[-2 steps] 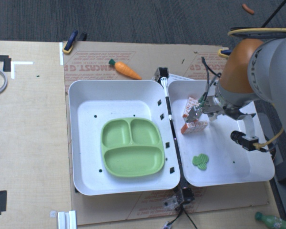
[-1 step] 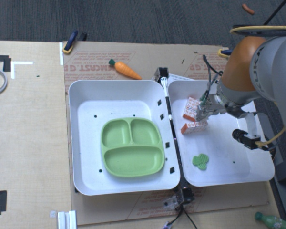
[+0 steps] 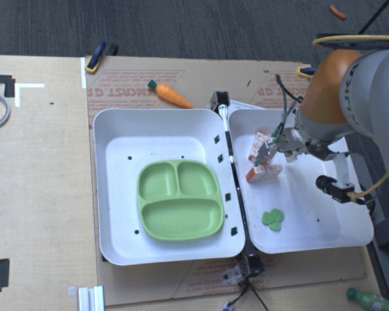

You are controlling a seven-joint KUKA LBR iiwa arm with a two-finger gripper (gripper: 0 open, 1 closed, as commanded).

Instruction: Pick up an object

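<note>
The big grey arm (image 3: pixel 350 96) reaches in from 3 o'clock, and its gripper (image 3: pixel 270 152) hangs low over the right bin (image 3: pixel 324 232). I cannot tell what it holds. A red and white box (image 3: pixel 262 161) lies right there. Both bins sit on brown cardboard (image 3: pixel 136 86).

Bench (image 3: pixel 39 225): light wood top with a cardboard sheet (image 3: pixel 136 83) laid on it. Two white bins sit on the cardboard: right bin (image 3: pixel 324 235) under the claw (image 3: pixel 267 153), left bin (image 3: pixel 110 193) beside it. Toy carrot (image 3: pixel 170 94) lies on cardboard, up-left of the claw.
</note>
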